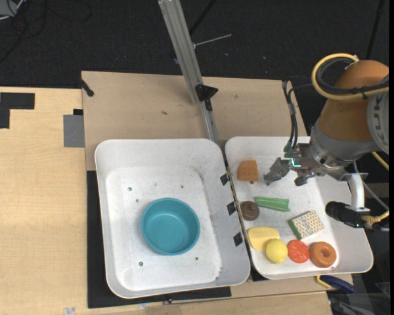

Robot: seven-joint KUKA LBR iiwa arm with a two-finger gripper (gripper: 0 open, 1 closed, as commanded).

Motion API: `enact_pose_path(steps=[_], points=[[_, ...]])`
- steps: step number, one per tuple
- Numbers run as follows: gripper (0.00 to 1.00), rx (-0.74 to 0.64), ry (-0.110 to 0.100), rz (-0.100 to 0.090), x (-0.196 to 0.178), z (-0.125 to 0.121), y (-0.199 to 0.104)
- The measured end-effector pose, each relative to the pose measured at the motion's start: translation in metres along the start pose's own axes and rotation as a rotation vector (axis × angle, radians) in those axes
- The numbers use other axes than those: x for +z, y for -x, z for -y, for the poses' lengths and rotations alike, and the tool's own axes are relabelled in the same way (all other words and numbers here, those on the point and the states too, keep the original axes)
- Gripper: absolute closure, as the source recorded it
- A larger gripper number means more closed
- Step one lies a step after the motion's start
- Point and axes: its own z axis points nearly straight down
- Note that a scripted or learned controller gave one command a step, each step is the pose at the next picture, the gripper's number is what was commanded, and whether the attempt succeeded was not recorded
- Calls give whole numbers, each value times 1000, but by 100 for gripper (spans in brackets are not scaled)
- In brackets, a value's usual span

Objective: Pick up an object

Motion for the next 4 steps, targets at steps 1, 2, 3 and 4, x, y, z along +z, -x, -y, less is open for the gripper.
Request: enact_pose_path(steps=[1, 2, 3, 4], points=[[0, 0, 0, 0, 0, 0, 0], [0, 0, -4, -1, 43, 5, 0], [0, 0, -2, 0, 102, 10, 4], [0, 1, 4, 1, 104, 9, 5]])
